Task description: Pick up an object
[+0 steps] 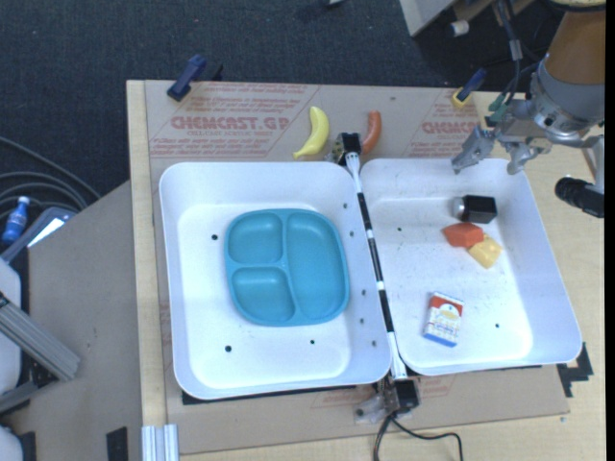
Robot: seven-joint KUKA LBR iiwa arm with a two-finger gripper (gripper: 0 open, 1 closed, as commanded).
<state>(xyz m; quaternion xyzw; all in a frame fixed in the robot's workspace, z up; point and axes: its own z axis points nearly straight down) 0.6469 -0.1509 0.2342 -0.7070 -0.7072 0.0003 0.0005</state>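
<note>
The gripper (497, 154) hangs above the far edge of the right bin (548, 286), at the end of the grey arm (575, 60) that enters from the right. Its two fingers are spread apart with nothing between them; one fingertip (466, 159) sits over the bin's far rim, the other further right.

The right bin contains four objects. A small black block (477, 207) lies nearest the gripper, in the far half of the bin. Just in front of it lies a red-orange piece (463, 234), touching a yellow piece (486, 252) at its right; both appear to be toy food items, although the view is too coarse to confirm this. A small printed box (443, 319), white with red and blue markings, lies apart from these in the near half of the bin.

The left bin (192, 286) contains a blue divided plate (286, 265) with three compartments, set near the bin's centre.

On the bench (231, 118) behind the bins lie a yellow banana (313, 133) and an orange sausage-shaped item (371, 131), both outside the bins and near the seam between them.
</note>
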